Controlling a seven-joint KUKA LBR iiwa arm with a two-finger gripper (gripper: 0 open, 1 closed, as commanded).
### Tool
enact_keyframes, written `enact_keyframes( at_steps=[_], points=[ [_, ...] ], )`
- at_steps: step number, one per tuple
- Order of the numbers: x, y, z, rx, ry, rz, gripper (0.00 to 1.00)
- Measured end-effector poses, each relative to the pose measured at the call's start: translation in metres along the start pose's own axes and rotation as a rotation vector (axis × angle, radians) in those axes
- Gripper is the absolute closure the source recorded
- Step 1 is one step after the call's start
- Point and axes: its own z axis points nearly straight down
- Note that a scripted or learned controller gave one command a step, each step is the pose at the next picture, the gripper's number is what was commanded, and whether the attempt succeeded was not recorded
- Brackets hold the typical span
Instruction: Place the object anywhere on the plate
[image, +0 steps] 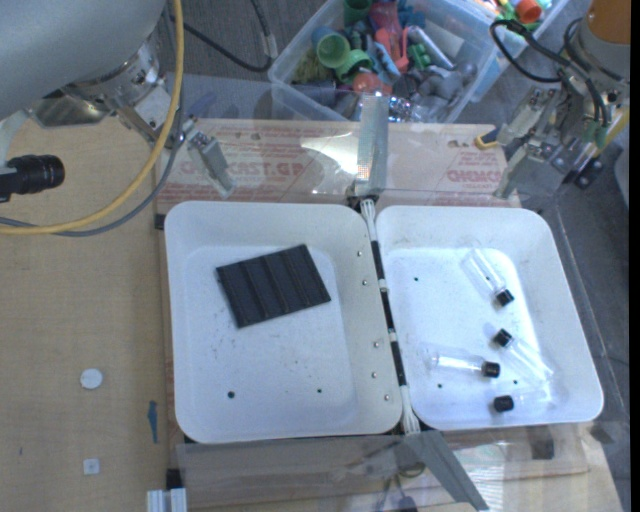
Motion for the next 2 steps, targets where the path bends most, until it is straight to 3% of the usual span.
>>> enact_keyframes(
  at_steps=[1,2],
  points=[
    [0.0141,0.02,-0.0556,-0.001,-0.001,-0.462,0.0],
    [0.0141,0.0197,-0.0555,-0.001,-0.001,-0.462,0.0]
  ],
)
